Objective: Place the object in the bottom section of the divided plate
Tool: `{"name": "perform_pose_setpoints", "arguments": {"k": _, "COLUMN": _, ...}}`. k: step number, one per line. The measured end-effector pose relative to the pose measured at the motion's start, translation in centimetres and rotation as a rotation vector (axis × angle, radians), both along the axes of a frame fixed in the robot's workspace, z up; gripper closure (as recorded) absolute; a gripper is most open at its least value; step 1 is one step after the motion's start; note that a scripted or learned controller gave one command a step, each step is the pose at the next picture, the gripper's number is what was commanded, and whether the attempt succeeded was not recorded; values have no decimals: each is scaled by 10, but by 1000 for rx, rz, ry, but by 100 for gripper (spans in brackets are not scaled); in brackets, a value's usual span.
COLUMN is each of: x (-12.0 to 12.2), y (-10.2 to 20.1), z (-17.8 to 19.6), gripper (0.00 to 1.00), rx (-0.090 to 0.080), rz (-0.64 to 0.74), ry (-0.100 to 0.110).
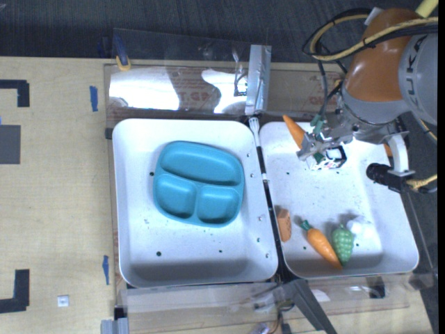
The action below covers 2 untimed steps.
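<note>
Camera view shows the hand (316, 147) low in the right bin (389, 256), beside a carrot (293, 131); its grip I cannot tell. The plate (198, 181) lies in the left bin (132, 256).

arm (407, 54) cut off at right

The divided plate (198, 182) lies unobstructed at the left bin's (132, 256) centre. In the right bin (396, 249), two carrots (322, 242), grapes (342, 242) crowd the near edge.

Tool (316, 147) over right bin (389, 214), perhaps touching carrot (294, 131)
</note>
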State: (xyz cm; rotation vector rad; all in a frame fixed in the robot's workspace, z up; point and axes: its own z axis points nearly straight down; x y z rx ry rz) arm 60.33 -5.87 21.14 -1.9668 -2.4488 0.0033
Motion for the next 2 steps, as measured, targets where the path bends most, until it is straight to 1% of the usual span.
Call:
{"name": "perform_pose_setpoints", "arguments": {"k": 1, "x": 14, "y": 22, "z": 113, "gripper": 100, "rx": -1, "rz": -415, "ry": -4}}
{"name": "perform_pose_setpoints", "arguments": {"k": 2, "x": -23, "y": 88, "z": 45, "gripper": 100, "rx": -2, "rz": -475, "ry": 6}}
